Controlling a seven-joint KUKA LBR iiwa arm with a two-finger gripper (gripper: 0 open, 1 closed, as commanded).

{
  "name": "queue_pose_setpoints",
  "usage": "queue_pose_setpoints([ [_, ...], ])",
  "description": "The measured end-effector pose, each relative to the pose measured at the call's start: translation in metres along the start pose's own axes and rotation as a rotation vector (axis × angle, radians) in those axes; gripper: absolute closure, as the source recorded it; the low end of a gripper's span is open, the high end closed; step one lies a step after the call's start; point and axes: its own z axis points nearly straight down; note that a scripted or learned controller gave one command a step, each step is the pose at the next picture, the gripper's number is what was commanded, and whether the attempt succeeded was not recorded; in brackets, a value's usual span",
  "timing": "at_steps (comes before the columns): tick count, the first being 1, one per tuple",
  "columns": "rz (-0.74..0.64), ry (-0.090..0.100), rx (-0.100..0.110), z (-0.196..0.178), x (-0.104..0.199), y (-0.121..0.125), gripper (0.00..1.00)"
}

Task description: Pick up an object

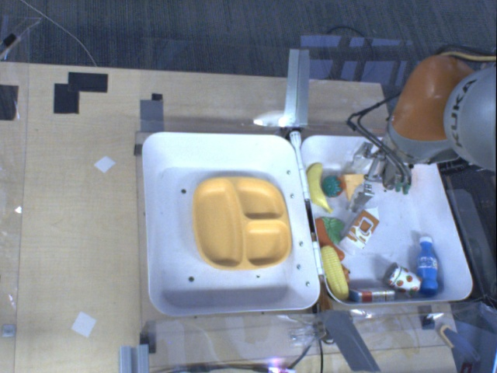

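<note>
Hovering over the right white bin (454, 231), my fingers (371, 186) sit just right of the small yellow wedge-shaped block (353, 184); their spread I cannot tell.

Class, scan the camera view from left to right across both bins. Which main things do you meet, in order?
Yellow divided plate → banana → gripper → blue bottle.

wooden bench (78, 231), two white bins (167, 286) side by side
</note>
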Motion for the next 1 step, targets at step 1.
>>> queue_pose_setpoints([
  [1,-0.006,-0.014,-0.001,-0.0151,-0.0040,0.0014,1.00],
])
